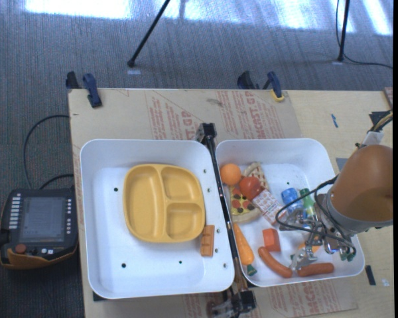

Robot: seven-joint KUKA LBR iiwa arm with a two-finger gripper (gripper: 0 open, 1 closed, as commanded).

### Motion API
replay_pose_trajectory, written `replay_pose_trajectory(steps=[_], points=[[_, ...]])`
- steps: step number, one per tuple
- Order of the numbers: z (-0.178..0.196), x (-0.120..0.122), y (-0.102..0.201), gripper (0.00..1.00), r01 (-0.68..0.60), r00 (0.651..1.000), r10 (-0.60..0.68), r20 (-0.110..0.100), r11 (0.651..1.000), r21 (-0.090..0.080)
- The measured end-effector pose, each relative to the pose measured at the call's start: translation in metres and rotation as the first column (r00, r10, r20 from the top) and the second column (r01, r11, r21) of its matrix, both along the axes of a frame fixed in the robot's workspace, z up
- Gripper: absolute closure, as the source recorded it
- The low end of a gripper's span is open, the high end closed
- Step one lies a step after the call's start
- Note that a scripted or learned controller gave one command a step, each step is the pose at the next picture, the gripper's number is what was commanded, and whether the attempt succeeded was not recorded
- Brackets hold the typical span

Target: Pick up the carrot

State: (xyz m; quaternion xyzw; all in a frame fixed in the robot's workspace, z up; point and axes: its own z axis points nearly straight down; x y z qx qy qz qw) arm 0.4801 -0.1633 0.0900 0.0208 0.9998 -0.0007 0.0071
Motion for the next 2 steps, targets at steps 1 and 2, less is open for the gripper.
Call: replay_pose_trajectory(steps=[1,2], points=[[-0.0022,-0.0034,0.0111,0.0,-0.315,0.949,0.315,-0.012,0.949,0.003],[0.0075,-0.0027,0.0118,1.0,-0.309,0.951,0.309,-0.011,0.951,0.004]])
